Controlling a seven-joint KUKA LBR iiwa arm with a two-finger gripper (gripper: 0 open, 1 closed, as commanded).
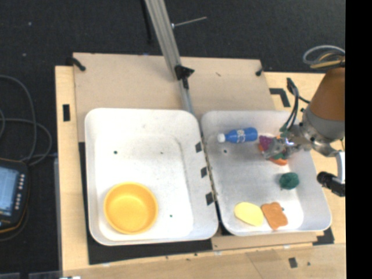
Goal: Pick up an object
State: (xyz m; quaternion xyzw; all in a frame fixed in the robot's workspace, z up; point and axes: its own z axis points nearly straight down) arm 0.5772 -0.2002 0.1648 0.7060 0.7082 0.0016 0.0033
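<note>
In the right bin [232, 167] lie a blue bottle with a white cap [238, 135], a purple object [265, 142], a small orange-red piece [281, 161], a dark green ball [289, 181], a yellow oval piece [249, 214] and an orange slab [274, 215]. My gripper [278, 149] reaches in from the right and hangs low over the purple object and the orange-red piece. The gripper's own body covers those two objects in part.
The left bin [139, 138] holds a yellow bowl [130, 207] at its front left. A metal rail [165, 34] slants down from the top to the gap between the bins. A black device [10, 196] sits at the far left.
</note>
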